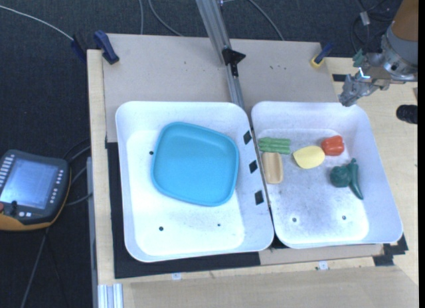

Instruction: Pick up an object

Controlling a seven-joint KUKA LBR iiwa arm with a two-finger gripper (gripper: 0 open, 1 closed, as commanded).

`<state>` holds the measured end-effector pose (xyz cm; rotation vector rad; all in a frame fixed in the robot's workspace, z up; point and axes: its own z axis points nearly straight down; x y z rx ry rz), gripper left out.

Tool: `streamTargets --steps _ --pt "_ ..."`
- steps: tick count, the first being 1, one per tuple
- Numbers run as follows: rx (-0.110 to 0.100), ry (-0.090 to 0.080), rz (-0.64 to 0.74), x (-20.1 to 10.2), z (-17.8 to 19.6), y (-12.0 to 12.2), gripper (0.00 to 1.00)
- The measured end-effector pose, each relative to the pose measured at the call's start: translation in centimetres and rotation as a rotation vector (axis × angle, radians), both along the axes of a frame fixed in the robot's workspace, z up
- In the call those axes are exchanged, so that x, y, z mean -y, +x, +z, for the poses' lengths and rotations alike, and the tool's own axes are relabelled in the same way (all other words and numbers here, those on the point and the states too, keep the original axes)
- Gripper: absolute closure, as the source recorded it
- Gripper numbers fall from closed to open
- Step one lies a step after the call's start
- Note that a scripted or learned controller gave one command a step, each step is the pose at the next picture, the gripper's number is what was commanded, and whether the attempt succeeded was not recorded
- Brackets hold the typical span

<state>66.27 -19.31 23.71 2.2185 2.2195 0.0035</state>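
- Tool [350,96] hangs over the far rim of the right bin [382,200]; we cannot tell its state, and see nothing in it.
- Candidates lie in that bin: red piece [333,145] nearest, then yellow [309,157], dark green [346,177], green [275,145], tan [272,167].
- Blue plate [195,163] in left bin [136,233].
- We judge the pick not yet begun: descent, grasp and lift remain.
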Motion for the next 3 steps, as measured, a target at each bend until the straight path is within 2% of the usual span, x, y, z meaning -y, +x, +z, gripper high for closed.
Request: streamTargets --steps 3 --pt "-0.003 0.002 0.005 -17.5 1.9 -0.4 1.00"
